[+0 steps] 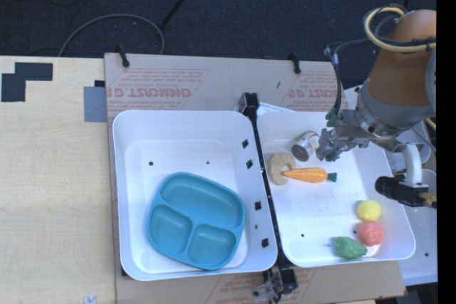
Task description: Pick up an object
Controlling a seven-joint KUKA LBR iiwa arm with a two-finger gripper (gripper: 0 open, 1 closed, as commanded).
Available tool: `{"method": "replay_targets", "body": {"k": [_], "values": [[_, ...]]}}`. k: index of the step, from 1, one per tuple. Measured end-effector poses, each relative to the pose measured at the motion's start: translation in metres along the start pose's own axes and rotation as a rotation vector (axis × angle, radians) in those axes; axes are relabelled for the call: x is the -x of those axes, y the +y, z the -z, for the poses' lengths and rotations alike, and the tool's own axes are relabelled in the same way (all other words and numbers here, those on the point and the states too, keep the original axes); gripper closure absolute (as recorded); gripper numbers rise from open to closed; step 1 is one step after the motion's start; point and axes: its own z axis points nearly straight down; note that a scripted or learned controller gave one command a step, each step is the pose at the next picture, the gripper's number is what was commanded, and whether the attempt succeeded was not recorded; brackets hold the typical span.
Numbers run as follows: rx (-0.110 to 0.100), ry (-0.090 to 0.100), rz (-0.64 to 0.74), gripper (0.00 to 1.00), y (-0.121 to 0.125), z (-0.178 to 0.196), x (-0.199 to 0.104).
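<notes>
Over the right bin (405, 247), the grey arm with its orange band reaches in from the right and sets its gripper (328, 147) low above the bin's upper middle. Whether the dark fingers are apart or together cannot be told, since they blur into the wrist hardware, and nothing is seen between them. Just beside the gripper, to its left, a small silver can (304, 147) lies tipped on its side. Below the can, an orange carrot (306, 175) with a green stub lies across the bin floor, its tip touching a pale beige round piece (277, 165) near the divider. Well apart from these, in the bin's lower right corner, a yellow ball (369, 210), a pink fruit (370, 232) and a green piece (348, 248) sit close together. The left bin (135, 132) holds a blue sectioned plate (195, 219), which rests in its lower half.
</notes>
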Motion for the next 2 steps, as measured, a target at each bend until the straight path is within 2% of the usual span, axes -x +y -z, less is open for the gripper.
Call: {"method": "replay_targets", "body": {"k": [1,2], "values": [[-0.001,-0.001,-0.001,1.00,-0.002,-0.004,-0.054],[-0.001,-0.001,0.000,1.00,0.007,-0.015,-0.116]]}}
